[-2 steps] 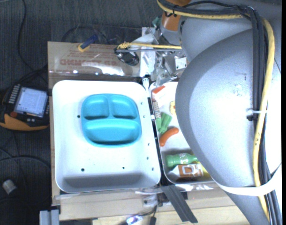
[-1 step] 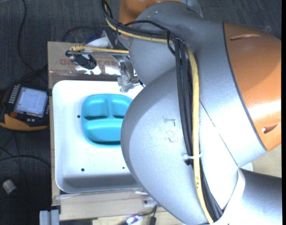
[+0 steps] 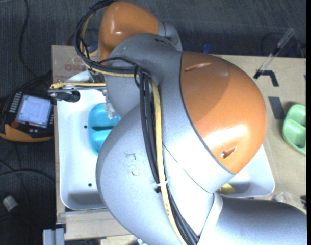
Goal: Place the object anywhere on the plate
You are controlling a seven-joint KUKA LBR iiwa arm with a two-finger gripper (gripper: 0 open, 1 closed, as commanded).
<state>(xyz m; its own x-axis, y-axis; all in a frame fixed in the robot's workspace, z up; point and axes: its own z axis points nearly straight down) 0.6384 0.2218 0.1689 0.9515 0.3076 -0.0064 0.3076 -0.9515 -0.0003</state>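
Observation:
The grey and orange arm (image 3: 186, 131) covers most of the view, reaching over both bins toward the left one. A light blue plate (image 3: 98, 128) lies in the left white bin (image 3: 74, 177), partly hidden under the arm. A small pale object (image 3: 110, 108) sits at the plate's upper edge, right beside the arm's wrist. A yellow object (image 3: 227, 189) peeks out from beneath the arm in the right bin (image 3: 265, 185).
A green object (image 3: 296, 126) lies on the bench at the far right. A handheld pendant with a screen (image 3: 30, 114) rests on the floor to the left of the bench. Cables run along the arm.

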